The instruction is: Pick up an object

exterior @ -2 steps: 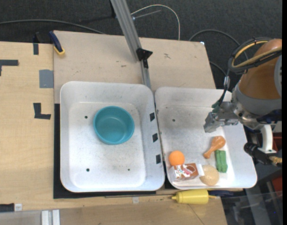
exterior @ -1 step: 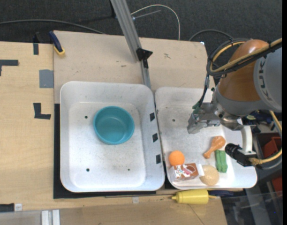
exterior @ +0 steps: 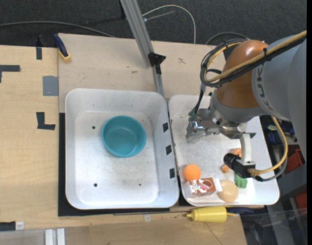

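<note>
Orange ball point(exterior: 192, 172), small, round, beside red-and-white packet point(exterior: 202, 186).

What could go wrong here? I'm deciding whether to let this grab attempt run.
1. The orange ball, snack packet and pale round thing crowd the right bin's front edge, so a grab may catch two.
2. The ball may roll away if nudged.
3. The hand sits away from that cluster.

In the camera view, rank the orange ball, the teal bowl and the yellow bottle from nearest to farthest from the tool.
From the tool:
1. orange ball, just below it in the right bin.
2. teal bowl, to its left in the left bin.
3. yellow bottle, outside the bins at the bench's front edge.
</note>
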Available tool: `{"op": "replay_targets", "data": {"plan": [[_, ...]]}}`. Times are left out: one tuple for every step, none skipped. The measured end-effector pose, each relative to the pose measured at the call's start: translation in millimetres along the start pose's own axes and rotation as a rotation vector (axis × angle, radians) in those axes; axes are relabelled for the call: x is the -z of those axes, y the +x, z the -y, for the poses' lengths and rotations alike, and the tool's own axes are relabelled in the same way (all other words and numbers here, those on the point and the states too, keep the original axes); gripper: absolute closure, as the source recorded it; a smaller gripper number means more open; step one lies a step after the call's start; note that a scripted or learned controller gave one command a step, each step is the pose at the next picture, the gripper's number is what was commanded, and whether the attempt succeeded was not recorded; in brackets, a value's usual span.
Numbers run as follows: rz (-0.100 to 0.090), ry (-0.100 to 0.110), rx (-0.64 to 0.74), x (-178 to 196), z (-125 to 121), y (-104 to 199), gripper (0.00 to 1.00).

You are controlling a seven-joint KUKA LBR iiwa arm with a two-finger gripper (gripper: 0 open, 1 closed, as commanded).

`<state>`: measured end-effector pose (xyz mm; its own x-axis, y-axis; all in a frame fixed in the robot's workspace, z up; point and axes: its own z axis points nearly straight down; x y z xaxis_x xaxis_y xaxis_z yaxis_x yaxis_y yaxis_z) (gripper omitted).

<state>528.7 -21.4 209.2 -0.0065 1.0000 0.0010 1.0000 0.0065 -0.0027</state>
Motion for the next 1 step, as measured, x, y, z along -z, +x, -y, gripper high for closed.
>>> {"op": "replay_targets", "data": {"plan": [[0.0, -0.002, 0.001, 10.3, -17.5, 47.7, 1.0]]}}
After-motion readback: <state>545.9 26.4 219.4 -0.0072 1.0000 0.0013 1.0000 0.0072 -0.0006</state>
